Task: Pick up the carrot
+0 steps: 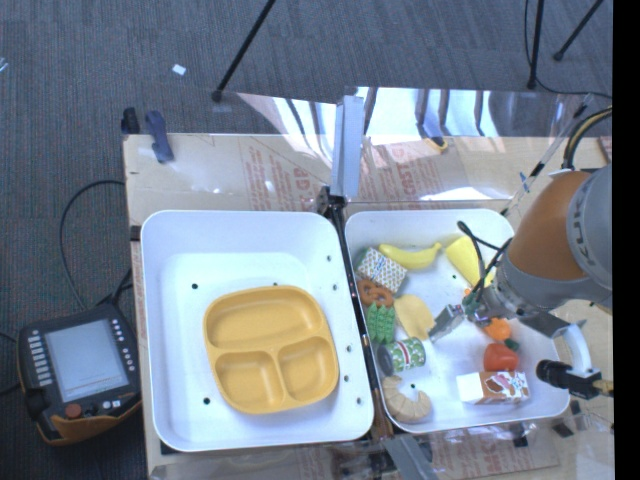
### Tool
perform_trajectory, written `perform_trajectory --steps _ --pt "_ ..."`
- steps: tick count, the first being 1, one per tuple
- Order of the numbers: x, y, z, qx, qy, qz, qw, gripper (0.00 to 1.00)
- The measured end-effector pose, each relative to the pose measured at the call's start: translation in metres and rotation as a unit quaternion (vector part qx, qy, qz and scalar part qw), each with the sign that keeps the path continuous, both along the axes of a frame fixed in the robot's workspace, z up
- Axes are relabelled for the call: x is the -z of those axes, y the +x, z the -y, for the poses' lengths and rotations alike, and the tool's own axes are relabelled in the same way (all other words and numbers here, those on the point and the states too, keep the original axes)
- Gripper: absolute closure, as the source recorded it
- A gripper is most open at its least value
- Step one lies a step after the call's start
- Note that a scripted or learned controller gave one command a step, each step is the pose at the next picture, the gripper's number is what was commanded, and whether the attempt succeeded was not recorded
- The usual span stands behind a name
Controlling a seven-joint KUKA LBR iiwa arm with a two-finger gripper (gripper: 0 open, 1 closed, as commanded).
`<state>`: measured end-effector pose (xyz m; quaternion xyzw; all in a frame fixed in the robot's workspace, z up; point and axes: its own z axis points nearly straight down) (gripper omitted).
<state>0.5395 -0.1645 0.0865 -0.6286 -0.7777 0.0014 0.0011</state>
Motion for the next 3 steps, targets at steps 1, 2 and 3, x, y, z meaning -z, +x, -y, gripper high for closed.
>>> perform_trajectory --steps 1,2,3 --pt "-0.008 0.0 -0.002 -0.004 0.0002 -0.003 1.0 1.0" --pt "-0.084 0.011 -0.048 0.022 0.0 0.003 0.9997 1.0" --pt "-0.087 0.01 0.03 -0.012 -0.0005 0.0 0.9999 1.0"
